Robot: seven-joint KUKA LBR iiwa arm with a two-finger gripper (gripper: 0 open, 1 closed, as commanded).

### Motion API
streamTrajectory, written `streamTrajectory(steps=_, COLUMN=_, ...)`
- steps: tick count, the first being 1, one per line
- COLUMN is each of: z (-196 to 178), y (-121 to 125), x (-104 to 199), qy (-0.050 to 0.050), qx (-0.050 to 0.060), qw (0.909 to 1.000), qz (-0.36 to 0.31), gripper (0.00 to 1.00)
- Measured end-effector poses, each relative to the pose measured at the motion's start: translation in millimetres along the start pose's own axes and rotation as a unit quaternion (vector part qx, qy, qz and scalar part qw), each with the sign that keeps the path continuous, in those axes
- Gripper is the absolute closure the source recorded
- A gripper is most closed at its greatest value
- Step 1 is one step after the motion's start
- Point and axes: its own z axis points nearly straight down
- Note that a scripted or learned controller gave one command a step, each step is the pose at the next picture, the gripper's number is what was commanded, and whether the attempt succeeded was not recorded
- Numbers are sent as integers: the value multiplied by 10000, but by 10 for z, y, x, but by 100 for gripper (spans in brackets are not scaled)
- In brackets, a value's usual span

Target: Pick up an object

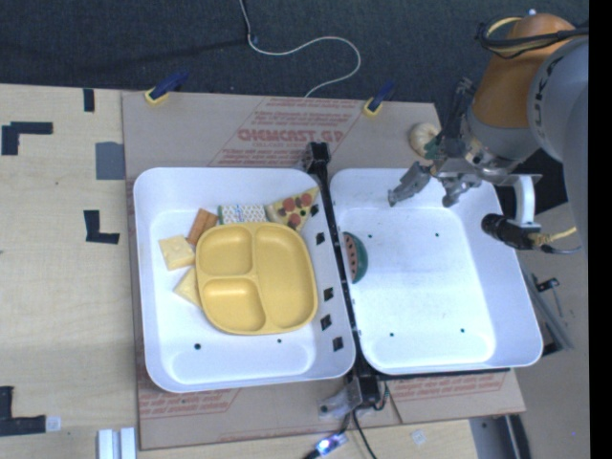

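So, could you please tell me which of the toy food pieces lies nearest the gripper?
The watermelon slice, alone at the right bin's left wall. The other pieces sit around the yellow plate in the left bin, farther from the gripper.

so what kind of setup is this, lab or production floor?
Likely a lab grasping rig: two white bins on a cardboard sheet held by clamps, a yellow divided plate among toy food, and the gripper above the right bin.

Grey arm, orange-banded, is reaching in from the right; its claw (426,191) is hanging with fingers spread, gripping nothing.
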Motion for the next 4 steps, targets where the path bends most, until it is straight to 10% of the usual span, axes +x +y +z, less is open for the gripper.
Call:
streamTrajectory(steps=2, z=1119, y=11, x=-2, qy=-9, qx=7, qw=10000, qz=-6, gripper=0)
streamTrajectory(steps=3, z=986, y=22, x=5, qy=-8, qx=-8, qw=10000, qz=-11, gripper=100)
streamTrajectory(steps=4, z=545, y=64, x=61, qy=0, qx=-22, qw=10000, qz=-4, gripper=100)
